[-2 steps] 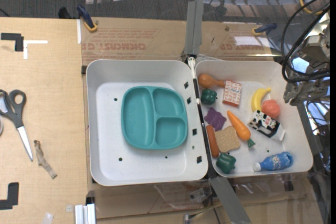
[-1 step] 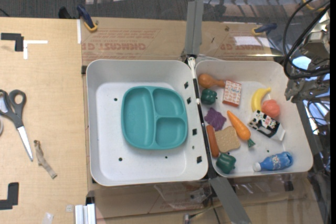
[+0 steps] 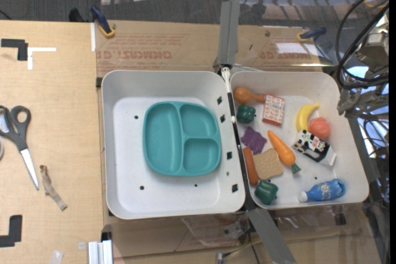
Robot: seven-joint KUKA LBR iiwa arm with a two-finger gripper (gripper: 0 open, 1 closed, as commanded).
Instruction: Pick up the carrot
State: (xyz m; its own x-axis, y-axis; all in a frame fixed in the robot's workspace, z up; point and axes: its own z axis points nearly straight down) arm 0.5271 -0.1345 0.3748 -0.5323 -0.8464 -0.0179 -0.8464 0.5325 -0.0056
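Honestly, we cannot tell the gripper's state among the cables at the right edge. Nearer centre-right, we see the carrot lying slantwise in the right bin, touching the bread slice, beside the purple piece.

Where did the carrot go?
The carrot lies in the right bin, near its middle, between the purple piece and the black-and-white box, just above the toast slice.

One carrot, perhaps two peppers.
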